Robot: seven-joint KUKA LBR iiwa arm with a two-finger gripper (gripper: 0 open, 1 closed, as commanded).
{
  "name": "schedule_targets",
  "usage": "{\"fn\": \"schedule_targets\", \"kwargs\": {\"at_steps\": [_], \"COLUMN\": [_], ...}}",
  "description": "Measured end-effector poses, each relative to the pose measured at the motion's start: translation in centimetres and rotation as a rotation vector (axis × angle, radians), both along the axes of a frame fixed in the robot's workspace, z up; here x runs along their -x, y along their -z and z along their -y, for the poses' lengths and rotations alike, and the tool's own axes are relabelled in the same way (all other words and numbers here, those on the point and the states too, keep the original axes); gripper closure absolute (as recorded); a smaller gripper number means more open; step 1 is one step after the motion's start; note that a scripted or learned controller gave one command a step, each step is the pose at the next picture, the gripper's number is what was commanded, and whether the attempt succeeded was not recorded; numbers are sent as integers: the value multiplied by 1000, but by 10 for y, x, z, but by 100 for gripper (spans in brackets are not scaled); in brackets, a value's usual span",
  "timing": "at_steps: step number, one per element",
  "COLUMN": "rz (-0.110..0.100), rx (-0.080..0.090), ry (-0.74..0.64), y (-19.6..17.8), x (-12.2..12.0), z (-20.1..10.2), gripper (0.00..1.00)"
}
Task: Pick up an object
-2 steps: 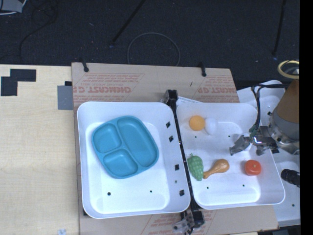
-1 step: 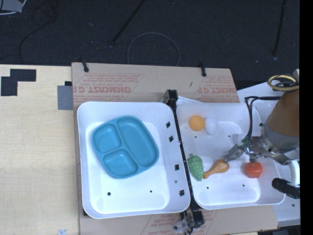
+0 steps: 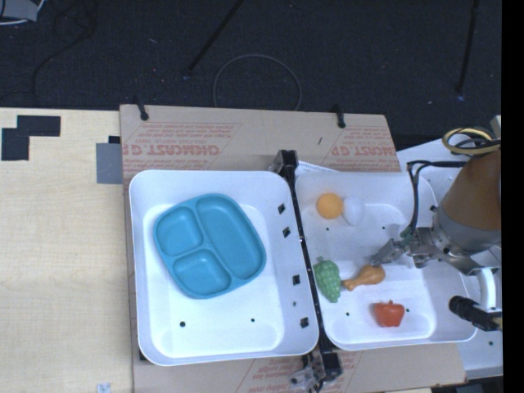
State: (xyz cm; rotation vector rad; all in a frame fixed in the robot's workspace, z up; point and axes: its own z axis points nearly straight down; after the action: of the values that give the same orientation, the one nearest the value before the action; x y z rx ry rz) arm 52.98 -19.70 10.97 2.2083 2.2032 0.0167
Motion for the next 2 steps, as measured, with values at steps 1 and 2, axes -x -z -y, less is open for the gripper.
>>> {"fn": "schedule_targets", "kwargs": {"at_steps": [1,2], "rz": [-1,-20], "rx": [-1,-7], "ry": [4,-4], "y": [-9,-72], "x": [0,-3], "z": [1,3], "gripper": [100,100]}}
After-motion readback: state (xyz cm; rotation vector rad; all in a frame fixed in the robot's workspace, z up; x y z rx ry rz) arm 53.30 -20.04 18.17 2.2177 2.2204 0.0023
